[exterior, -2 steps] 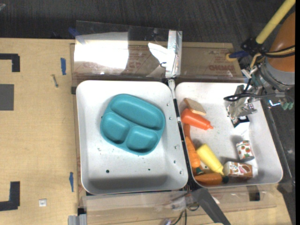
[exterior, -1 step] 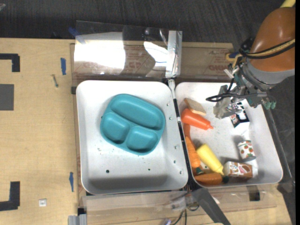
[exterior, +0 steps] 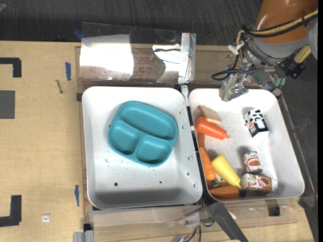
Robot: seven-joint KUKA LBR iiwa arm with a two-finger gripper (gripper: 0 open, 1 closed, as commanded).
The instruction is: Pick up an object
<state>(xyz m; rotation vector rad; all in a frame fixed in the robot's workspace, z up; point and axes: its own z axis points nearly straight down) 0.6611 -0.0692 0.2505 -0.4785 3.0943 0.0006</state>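
Note:
My gripper [exterior: 233, 90] hangs over the back edge of the right bin [exterior: 290, 135], with nothing seen between its fingers. Below it in that bin lie an orange bottle [exterior: 211, 129] on a tan wedge [exterior: 208, 112], a black-and-white carton [exterior: 255, 122], a yellow bottle [exterior: 225, 170], a carrot [exterior: 208, 166], a small red-and-white can [exterior: 252, 161] and a red-and-white packet [exterior: 258, 182]. An orange-brown item [exterior: 224, 192] rests at the front edge.
The left bin [exterior: 101, 175] holds a teal divided tray [exterior: 143, 132]. A shiny clear plastic sheet [exterior: 136, 59] lies behind the left bin. Wooden bench surface [exterior: 35, 150] extends to the left. Cables hang around the wrist [exterior: 252, 67].

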